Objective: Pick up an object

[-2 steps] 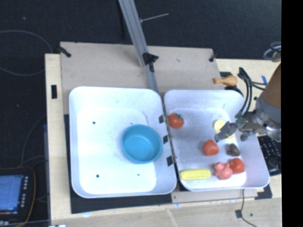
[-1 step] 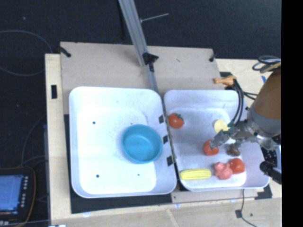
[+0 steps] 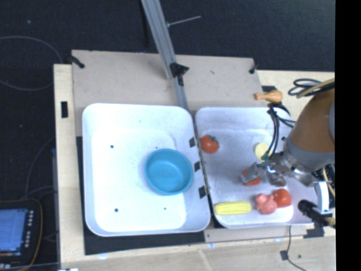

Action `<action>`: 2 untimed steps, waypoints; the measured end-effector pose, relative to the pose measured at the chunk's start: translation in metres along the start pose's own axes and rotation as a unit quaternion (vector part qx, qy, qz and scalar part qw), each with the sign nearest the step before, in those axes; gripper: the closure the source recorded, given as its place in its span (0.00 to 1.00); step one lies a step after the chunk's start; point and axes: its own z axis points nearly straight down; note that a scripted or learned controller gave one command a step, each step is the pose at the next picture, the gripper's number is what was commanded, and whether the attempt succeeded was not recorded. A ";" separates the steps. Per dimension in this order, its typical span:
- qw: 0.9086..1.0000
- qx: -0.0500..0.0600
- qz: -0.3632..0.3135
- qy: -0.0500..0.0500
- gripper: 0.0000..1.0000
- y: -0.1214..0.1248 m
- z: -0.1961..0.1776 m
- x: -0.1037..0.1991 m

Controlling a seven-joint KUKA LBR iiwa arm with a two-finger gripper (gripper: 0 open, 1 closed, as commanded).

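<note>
My gripper [image 3: 252,174] is low inside the right bin [image 3: 225,129], reaching in from the right. A small red object [image 3: 254,180] lies right at its tip, partly hidden under the grey metal. A red tomato-like object [image 3: 209,144] sits near the bin's left wall. A pale yellow round object [image 3: 261,150] lies just above the gripper. Along the front wall lie a yellow corn cob [image 3: 232,208], a pink object [image 3: 264,203] and a red round object [image 3: 281,197].
The left bin [image 3: 107,134] holds a blue bowl [image 3: 168,171] near its right side. A slanted grey metal bar [image 3: 163,44] rises behind the bins. The arm's orange band [image 3: 313,123] and black cables [image 3: 274,129] hang over the right bin's right edge.
</note>
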 end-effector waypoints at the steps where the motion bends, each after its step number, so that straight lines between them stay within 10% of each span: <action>1: 1.000 -0.002 0.000 -0.001 0.00 0.000 0.035 -0.002; 2: 1.000 -0.006 0.003 0.000 1.00 0.002 0.022 -0.002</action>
